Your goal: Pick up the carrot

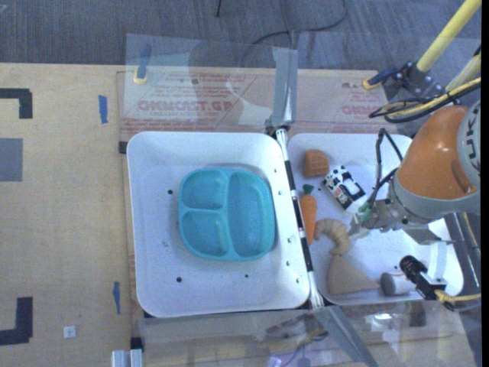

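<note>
The grey arm with its orange band rises closest to the lens, reaching in from the right over the right-hand shallow white bin. Its two-finger gripper hangs low above the bin floor, and whether the fingers are apart or together cannot be told.

The small orange carrot with a green top lies lengthwise against the left wall of the right bin, green end pointing away from the viewer, apart from the gripper. Just beside its lower end rests a curved tan croissant-like piece, which sits between the carrot and the gripper. Below that lies a flat tan wedge. Above the carrot are a rounded brown-orange lump and a small black-and-white block.

The left-hand white bin holds a turquoise divided plastic plate.
</note>
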### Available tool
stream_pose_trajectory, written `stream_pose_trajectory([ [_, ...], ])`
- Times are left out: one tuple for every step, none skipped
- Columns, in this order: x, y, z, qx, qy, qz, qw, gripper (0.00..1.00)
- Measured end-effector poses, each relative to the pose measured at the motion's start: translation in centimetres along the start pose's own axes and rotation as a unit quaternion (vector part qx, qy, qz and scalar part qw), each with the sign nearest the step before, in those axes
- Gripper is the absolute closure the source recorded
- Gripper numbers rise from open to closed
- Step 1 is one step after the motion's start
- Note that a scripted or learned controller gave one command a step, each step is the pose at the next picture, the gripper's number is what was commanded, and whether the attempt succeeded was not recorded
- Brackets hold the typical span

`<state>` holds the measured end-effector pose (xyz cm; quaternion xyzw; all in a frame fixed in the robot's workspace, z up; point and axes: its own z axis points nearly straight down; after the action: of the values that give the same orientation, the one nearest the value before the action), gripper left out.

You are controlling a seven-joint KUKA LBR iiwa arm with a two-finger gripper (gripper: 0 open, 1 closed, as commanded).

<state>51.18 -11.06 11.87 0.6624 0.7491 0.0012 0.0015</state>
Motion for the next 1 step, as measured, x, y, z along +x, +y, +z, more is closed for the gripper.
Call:
stream_pose_trajectory([
  [7.12,0.30,-6.54,0.002,0.000,0.144,0.9895,1.00],
])
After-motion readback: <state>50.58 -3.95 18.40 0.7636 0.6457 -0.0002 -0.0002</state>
